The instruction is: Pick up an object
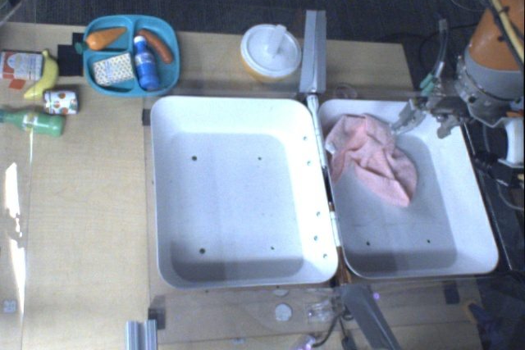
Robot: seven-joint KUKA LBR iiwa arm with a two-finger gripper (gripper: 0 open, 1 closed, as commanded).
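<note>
Camera view has the gripper [408,120] low over the right bin [459,250], at the upper right corner of the pink cloth [373,160], its tip touching or just above the fabric. That cloth lies crumpled in the bin's upper left part, its long axis slanting down and right, most of it left and below the gripper (whether anything is pinched, I cannot tell).
</note>
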